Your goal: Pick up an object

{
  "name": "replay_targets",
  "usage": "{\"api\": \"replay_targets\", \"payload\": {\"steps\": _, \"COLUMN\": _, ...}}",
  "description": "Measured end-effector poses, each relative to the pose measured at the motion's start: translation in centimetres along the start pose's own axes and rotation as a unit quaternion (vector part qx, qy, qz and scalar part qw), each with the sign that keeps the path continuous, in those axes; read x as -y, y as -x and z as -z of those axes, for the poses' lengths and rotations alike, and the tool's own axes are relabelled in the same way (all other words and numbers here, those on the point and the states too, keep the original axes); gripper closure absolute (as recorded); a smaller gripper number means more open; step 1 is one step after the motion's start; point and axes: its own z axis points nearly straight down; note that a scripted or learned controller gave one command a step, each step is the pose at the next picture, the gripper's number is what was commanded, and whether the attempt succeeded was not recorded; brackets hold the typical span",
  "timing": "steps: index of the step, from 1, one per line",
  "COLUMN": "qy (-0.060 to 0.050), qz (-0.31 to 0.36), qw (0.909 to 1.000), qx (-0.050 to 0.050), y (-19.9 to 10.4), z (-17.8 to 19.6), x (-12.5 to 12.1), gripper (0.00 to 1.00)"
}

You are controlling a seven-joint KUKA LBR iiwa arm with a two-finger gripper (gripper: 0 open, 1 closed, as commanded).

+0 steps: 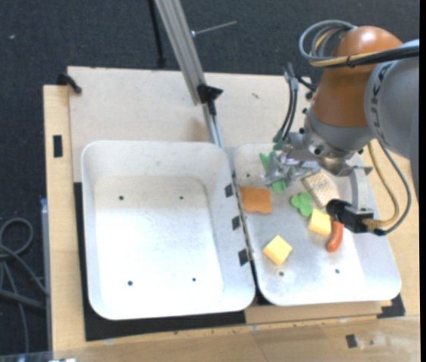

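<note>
Hovering pincer (279, 173) above unlabelled orange block (255, 200), right bin (363, 277).

The arm (363, 89) is showing a glossy orange band and smooth grey casing, like painted metal or hard plastic. Beneath it, the right bin (371, 277) is looking like smooth white plastic, faintly speckled; the left bin (160, 225), farther from the gripper (282, 173), is looking the same. Just below the gripper, an orange slab (255, 200) and two yellow blocks (277, 250) are appearing matt. The bench (122, 104) is looking like pale, matt wood board. Behind the gripper, a rail (182, 40) is gleaming like bare metal.
</note>
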Motion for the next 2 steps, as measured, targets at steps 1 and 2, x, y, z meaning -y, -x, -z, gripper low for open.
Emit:
{"api": "replay_targets", "payload": {"steps": 1, "qy": 0.000, "qz": -0.001, "qw": 1.0000, "qx": -0.001, "y": -5.7, "z": -0.3, "x": -2.1, "gripper": 1.00}}
{"api": "replay_targets", "payload": {"steps": 2, "qy": 0.000, "qz": -0.001, "qw": 1.0000, "qx": 0.000, "y": -10.5, "z": -1.3, "x": -3.8, "gripper": 1.00}}
